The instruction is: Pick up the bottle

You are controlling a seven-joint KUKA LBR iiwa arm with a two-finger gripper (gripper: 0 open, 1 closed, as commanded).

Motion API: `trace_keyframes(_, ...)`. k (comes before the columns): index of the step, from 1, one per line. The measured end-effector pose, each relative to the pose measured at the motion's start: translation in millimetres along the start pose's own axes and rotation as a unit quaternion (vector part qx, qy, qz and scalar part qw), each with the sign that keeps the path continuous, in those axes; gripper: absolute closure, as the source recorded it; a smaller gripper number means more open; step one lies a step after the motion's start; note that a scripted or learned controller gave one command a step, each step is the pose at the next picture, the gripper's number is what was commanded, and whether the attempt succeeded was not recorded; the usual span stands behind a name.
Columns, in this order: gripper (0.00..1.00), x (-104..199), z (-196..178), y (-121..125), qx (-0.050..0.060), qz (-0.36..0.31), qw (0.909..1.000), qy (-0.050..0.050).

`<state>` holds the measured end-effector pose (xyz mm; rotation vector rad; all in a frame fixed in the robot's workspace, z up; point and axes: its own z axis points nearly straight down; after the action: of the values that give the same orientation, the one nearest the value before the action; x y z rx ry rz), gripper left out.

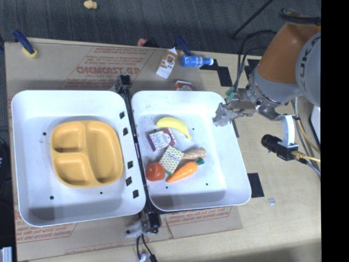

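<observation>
Bottle [196, 61] is seen lying on its side on the bench [272, 222], beyond the right bin's [232, 146] far edge, long axis along that edge. Gripper [221, 116], state not discernible, is positioned over the bin's right rim, nearer the viewer.

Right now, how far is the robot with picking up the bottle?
Nothing looks done yet. The blue bottle lies on the bench behind the right bin, outside both bins. The gripper hangs over that bin's right rim, apart from the bottle. Reaching, grasping and lifting are all left.
</observation>
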<state>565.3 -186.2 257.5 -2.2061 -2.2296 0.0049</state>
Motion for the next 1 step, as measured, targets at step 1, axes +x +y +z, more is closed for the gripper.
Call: trace_keyframes(1, 1.0, -24.3, 112.8, -41.3, 0.0, 0.151, 0.9886, 0.0)
